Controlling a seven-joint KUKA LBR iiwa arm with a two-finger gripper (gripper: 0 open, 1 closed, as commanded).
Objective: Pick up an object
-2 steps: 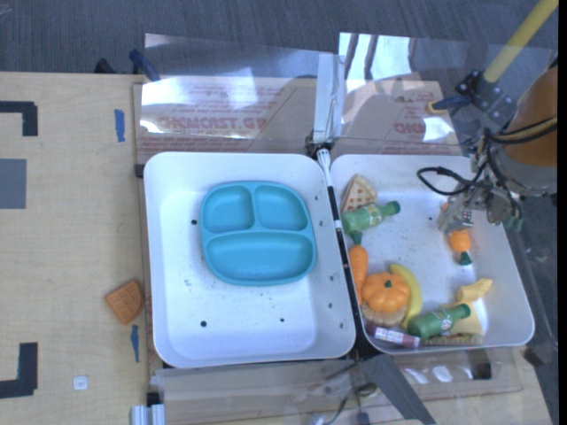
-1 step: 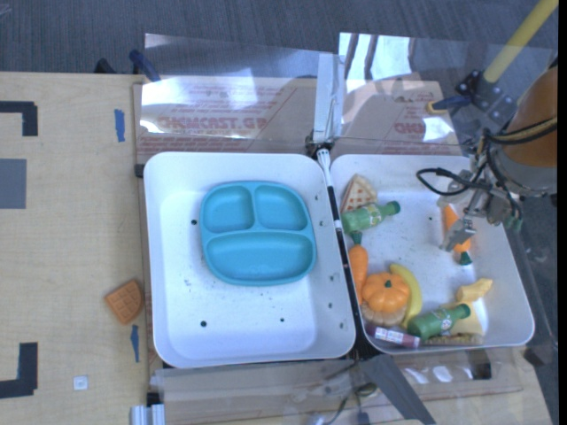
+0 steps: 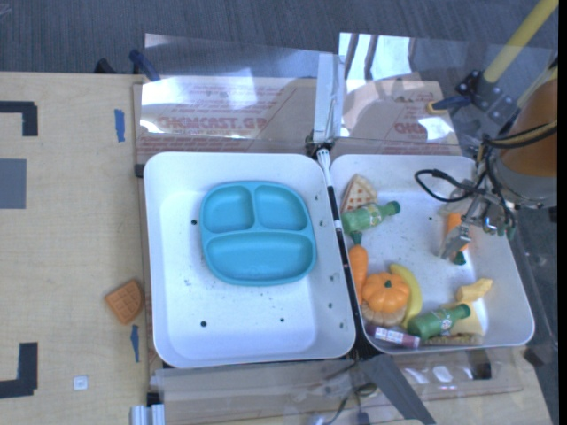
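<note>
1. Nearest to us, at the front edge of the right bin, we see a green bottle lying beside a pumpkin and a banana.
2. We see a carrot along the left wall of this bin, and a second green bottle with a waffle slice toward its back left corner.
3. We see the gripper low over the right side of this bin, with a small orange and green piece at its tip; we cannot tell if it grasps it.
4. We see a blue divided plate in the middle of the left bin.
5. We see a brown waffle on the bench, left of this bin.
</note>
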